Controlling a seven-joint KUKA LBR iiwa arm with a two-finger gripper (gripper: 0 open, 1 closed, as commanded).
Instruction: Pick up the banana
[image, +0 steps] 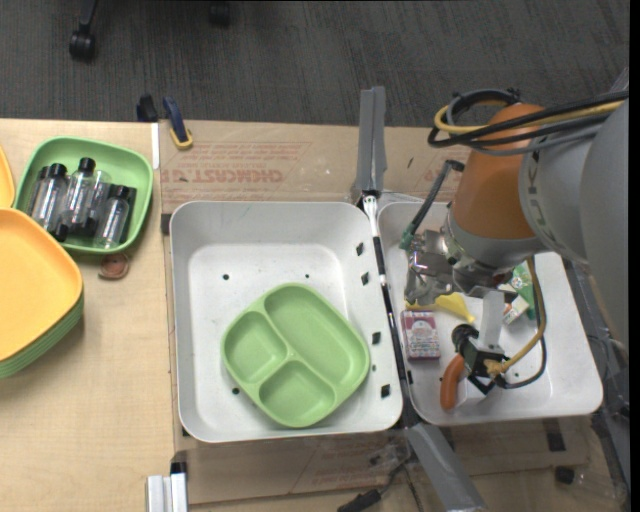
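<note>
We observe the grey arm (580, 190) entering from the right, orange band above the wrist, with the end effector (435, 275) pointed downward.

The arm (500, 190), grey with an orange band, reaches from the right down into the right bin (570, 390), its gripper (432, 275) low near that bin's left wall. The banana (458, 304) lies in the right bin, just below the wrist and partly covered by it. Beside it sits a small pink box (421, 334), and toward the bin's front edge an orange-red object (452, 384). The left bin (200, 260) holds a green divided tray (294, 354). At the counter's left edge rest stacked orange plates (35, 300) and a green tray of bottles (84, 200).
</note>
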